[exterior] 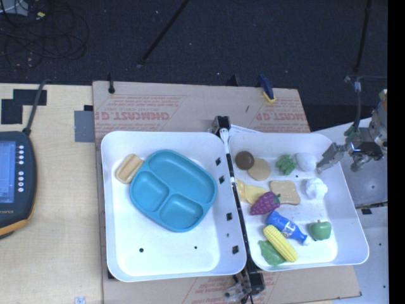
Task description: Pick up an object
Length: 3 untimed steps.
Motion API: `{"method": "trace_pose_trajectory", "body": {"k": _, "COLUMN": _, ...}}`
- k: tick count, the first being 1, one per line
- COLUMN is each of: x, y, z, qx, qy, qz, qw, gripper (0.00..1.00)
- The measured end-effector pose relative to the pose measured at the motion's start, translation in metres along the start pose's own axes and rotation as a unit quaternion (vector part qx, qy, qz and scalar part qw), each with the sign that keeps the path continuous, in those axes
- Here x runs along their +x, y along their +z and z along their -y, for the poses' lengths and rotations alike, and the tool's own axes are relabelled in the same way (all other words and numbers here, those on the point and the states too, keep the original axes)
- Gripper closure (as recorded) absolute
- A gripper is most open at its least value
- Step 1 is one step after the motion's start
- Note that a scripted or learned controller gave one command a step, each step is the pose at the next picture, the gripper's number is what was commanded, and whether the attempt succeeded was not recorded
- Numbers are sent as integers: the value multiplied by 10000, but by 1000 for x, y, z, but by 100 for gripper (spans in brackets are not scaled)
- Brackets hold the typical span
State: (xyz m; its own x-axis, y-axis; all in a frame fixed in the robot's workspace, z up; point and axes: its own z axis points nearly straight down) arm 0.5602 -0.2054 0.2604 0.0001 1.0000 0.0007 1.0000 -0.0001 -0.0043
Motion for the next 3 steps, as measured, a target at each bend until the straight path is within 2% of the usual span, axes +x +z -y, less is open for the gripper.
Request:
{"method": "trace_pose_trajectory", "body": {"k": 1, "x": 29, "y": 142, "z": -83, "qx": 49, "qy": -14, "qz": -27, "qw": 10000, "gripper": 0}}
{"method": "trace_pose_trajectory", "body": {"k": 2, "x": 17, "y": 146, "z": -85, "qx": -1, "qy": -16, "qz": -34, "qw": 10000, "gripper": 0}}
{"method": "trace_pose_trajectory", "body": {"k": 3, "x": 14, "y": 152, "z": -85, "qx": 38, "qy": -20, "qz": -74, "qw": 10000, "gripper": 0}}
